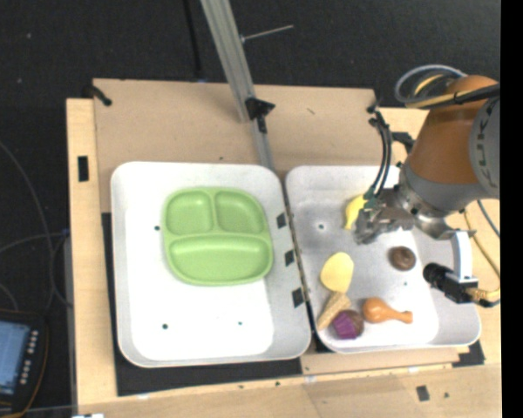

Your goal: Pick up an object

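Observation:
The right bin holds several small objects. A yellow piece lies at its upper middle, partly covered by my gripper, which hangs low right beside it. A pale yellow oval lies lower down, with a tan wedge and a purple lump below it. An orange gourd-shaped item sits near the front rim. A brown ball rests just right of the gripper. Nothing visibly hangs from the gripper.
The left bin bears a green divided plate. A slanted metal post rises behind the bins. The arm's orange band and cables overhang the right bin's far right corner.

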Robot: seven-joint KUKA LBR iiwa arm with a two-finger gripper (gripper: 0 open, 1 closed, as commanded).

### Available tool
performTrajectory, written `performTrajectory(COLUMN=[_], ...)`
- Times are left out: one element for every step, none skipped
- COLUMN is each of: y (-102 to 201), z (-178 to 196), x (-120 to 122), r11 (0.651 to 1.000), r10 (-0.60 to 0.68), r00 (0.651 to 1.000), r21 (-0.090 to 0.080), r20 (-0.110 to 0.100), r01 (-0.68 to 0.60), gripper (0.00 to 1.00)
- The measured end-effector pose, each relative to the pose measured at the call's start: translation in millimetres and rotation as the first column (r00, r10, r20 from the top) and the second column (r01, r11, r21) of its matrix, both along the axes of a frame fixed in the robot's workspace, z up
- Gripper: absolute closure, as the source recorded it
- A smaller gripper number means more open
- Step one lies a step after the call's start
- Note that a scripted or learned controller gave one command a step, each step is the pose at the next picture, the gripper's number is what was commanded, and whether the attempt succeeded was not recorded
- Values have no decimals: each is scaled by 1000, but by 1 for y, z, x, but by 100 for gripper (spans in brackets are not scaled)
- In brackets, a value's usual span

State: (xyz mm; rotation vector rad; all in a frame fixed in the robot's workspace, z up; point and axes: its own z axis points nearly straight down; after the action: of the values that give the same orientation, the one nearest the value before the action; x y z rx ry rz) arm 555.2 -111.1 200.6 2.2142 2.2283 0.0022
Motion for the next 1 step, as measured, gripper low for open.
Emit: performTrajectory(y=[40], z=[7], x=[-11], r11=[1000], r10=[0], r00=[1000], r21=[0], r20=[1], r01=[0], gripper=[100])
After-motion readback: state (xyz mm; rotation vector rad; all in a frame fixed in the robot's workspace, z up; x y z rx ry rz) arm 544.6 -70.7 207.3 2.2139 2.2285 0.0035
